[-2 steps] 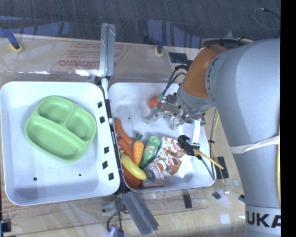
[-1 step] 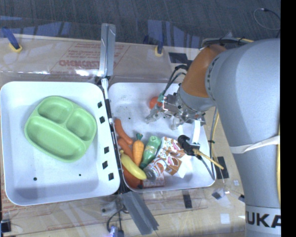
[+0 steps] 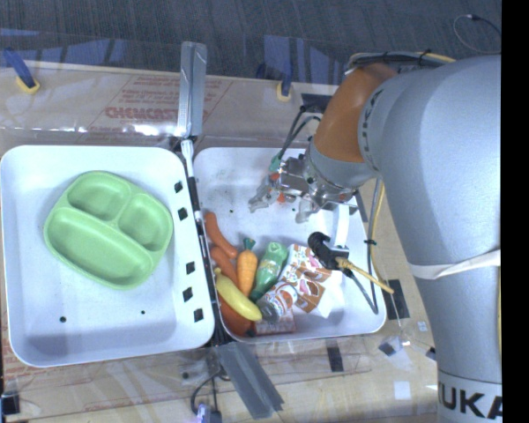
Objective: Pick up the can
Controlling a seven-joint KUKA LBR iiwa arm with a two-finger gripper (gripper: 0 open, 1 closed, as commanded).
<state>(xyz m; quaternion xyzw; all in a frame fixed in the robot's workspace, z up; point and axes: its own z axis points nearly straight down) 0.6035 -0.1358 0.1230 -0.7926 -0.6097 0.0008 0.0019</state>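
Two white bins [image 3: 18,236] sitting on bench; hand [image 3: 286,192] hovering over right bin's upper part, fingers spread, gripping nothing; can [image 3: 301,282] lying among toy food.

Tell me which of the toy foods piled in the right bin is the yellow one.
The banana, lying low in the pile's front left. The carrot above it is orange, and the pepper beside that is green.

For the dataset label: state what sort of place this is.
Likely a robot lab test bench, not a kitchen: two white bins clamped side by side, toy food such as a carrot and banana, and a divided green plate.
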